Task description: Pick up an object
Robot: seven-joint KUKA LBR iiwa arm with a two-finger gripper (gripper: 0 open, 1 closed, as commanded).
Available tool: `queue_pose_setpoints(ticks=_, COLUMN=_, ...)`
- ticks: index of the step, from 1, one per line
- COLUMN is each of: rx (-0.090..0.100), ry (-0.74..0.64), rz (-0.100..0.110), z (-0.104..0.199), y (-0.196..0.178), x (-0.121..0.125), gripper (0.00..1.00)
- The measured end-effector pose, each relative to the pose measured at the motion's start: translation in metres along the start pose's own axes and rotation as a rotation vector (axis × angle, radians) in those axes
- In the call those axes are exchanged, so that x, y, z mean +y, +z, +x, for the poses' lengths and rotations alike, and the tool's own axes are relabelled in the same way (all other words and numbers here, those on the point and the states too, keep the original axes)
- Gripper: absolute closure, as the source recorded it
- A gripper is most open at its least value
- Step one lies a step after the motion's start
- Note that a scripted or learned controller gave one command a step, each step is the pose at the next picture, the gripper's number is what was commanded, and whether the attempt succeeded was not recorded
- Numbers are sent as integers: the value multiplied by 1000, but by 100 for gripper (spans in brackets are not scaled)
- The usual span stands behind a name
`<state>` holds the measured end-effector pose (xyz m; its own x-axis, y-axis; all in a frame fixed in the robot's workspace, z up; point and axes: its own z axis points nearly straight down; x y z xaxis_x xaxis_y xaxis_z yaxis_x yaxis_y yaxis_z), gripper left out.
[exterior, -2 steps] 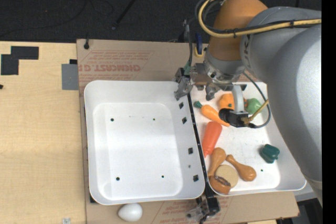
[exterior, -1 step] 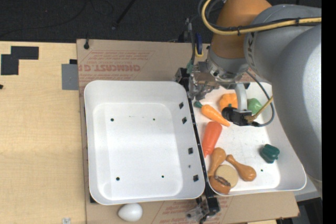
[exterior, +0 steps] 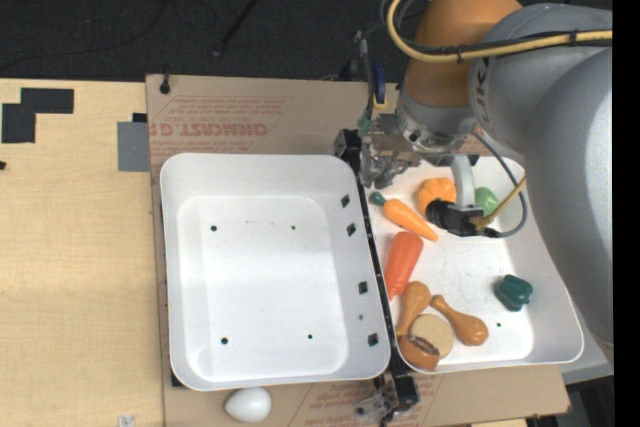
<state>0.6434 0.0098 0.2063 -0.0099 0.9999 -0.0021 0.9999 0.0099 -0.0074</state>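
Note:
My gripper (exterior: 378,173) hangs over the far left corner of the right bin (exterior: 545,340), under the arm's orange band. Just below it lies a small carrot (exterior: 408,215) with a green stem end, pointing up-left toward the fingertips. A longer orange-red carrot (exterior: 402,260) lies beneath that. Further right sit an orange piece (exterior: 437,189) and a green piece (exterior: 486,200), partly behind a black cable part. A dark green pepper (exterior: 515,291) rests near the right wall. A tan drumstick shape (exterior: 462,321), another tan piece (exterior: 411,303) and a brown bun (exterior: 426,343) lie near the front.
The left bin (exterior: 180,215) adjoins the right one along a black-clipped seam. A white egg (exterior: 247,404) lies outside, on the cardboard before the left bin. The arm's bulk covers the right bin's far right part.

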Motion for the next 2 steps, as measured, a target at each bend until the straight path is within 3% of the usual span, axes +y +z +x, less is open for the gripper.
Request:
queue_pose_setpoints(ticks=1, rx=3, ry=4, rz=-7, z=83, y=-20, x=1, gripper=100)
queue_pose_setpoints(ticks=2, rx=3, ry=6, rz=1, z=146, y=36, x=0, gripper=100)
